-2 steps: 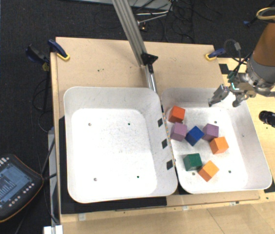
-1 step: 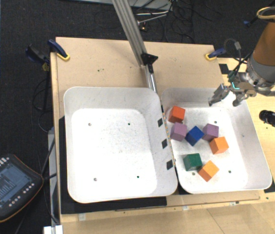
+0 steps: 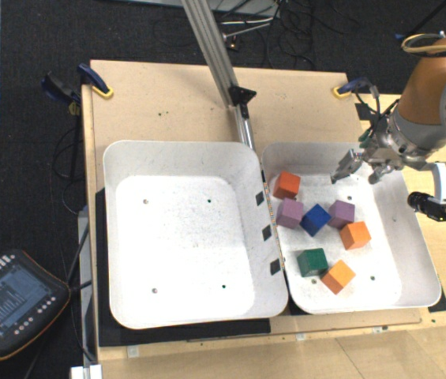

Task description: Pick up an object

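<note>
The right bin (image 3: 396,275) holds several small cubes: an orange one (image 3: 287,185) at the back, two purple ones (image 3: 289,212) (image 3: 342,212) either side of a blue one (image 3: 315,219), an orange one (image 3: 355,234), a green one (image 3: 312,261) and an orange one (image 3: 338,276) at the front. My gripper (image 3: 358,171) hangs above the bin's back right part, to the right of the back orange cube and apart from every cube. Its two fingers are spread, with nothing between them.
The left bin (image 3: 128,164) lies beside the right one. A slanted metal pole (image 3: 215,50) comes down to the gap between the bins. Blue clamps (image 3: 90,77) (image 3: 355,87) sit at the bench's back corners. A teach pendant (image 3: 9,302) lies off the bench at lower left.
</note>
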You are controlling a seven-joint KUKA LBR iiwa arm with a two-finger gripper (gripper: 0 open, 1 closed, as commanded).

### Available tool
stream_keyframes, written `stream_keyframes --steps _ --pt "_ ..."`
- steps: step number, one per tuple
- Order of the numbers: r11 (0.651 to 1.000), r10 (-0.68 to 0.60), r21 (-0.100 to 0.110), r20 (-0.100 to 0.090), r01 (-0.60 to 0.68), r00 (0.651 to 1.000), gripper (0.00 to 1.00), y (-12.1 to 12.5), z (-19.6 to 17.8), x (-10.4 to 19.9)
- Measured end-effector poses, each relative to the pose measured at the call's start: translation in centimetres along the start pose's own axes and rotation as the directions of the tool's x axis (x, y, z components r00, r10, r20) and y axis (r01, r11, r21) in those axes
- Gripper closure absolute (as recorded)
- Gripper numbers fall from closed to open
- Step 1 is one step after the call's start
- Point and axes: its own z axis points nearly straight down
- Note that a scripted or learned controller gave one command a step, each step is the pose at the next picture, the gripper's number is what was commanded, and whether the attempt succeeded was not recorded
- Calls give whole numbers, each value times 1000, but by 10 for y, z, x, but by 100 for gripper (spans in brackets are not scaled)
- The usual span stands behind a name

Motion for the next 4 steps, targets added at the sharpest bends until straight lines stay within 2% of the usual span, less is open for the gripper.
stream_keyframes --steps 1,2,4 --pt "1000 -2 0 0 2 1000 0 0 51 1" --pt "1000 -5 -6 2 5 1000 100 1 36 1" --pt "1000 -5 -11 2 5 1000 100 15 -91 4"
